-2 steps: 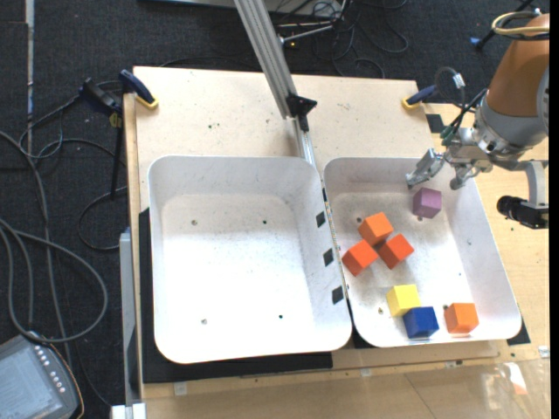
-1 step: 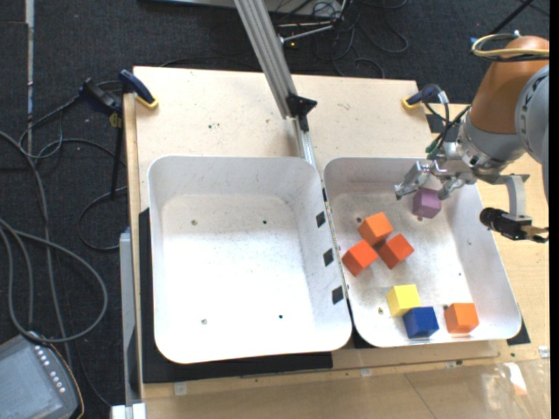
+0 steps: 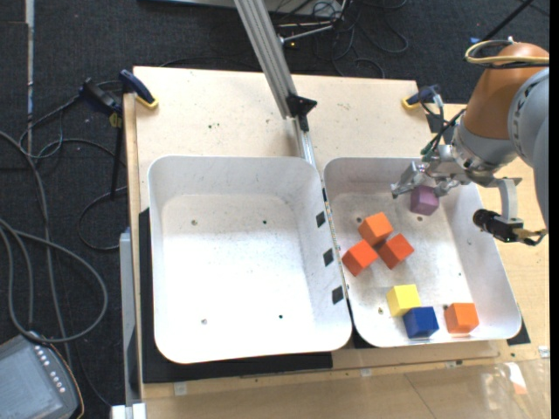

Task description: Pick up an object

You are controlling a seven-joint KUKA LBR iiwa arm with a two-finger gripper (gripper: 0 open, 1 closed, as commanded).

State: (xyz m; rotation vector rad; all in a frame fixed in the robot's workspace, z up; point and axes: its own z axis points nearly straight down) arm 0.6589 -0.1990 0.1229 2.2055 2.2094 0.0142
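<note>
Purple block (image 3: 424,201) sits just under the gripper (image 3: 419,184) in the right bin (image 3: 502,299); whether the fingers clasp it, I cannot tell. A shallow grip could drop it on lifting.

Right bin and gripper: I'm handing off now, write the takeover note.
Gripper: over the far part of the right bin, right at the purple block; a grasp can't be confirmed.
Right bin: three orange blocks clustered mid-bin; yellow block, blue block and another orange block near the front.
Done: approach to purple block.
Left: confirm grasp, lift.
</note>
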